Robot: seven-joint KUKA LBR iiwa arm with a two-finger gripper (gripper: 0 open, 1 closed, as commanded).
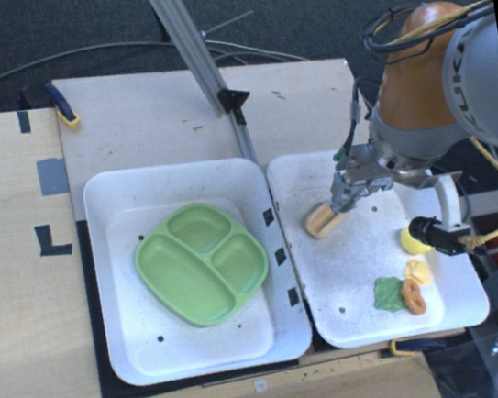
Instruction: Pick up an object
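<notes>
The green tray (203,263) lies in the left bin (110,260); in the right bin (341,319) a tan block (323,220) rests near the left wall, with a green piece (388,294), an orange piece (413,296) and a yellow piece (414,240) far to the block's right. The gripper (346,196) sits low at the block's right end, touching or nearly so, and I cannot tell how its claw stands. This looks like the grasp step; next it must close squarely on the block and lift straight up.
</notes>
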